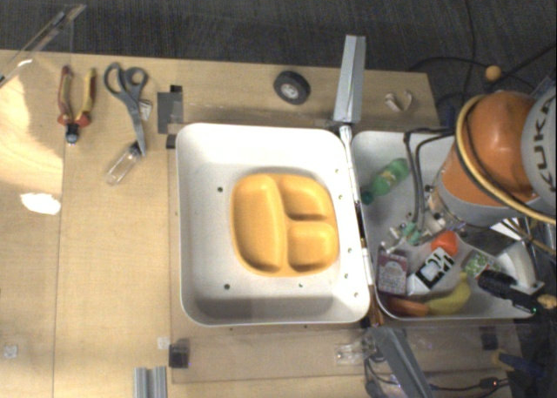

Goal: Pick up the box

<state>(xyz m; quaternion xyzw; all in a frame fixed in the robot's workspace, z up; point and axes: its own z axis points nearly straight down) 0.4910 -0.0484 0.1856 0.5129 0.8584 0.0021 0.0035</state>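
Observation:
A small dark purple box (393, 273) lies flat near the front left corner of the right bin (376, 148). The grey arm with its orange band (492, 148) hangs over the middle of that bin. Its gripper (419, 229) points down just behind and to the right of the box, among the clutter, mostly hidden under the wrist. Nothing can be seen held in it.
Around the box lie a black-and-white item (436, 266), a banana (450, 300), a red-orange piece (407, 306), a green piece (477, 263) and a green bottle (388, 176). The left bin (200, 213) holds a yellow divided tray (283, 220). Scissors (130, 96), pliers (74, 100) and a tape roll (291, 86) lie on the bench.

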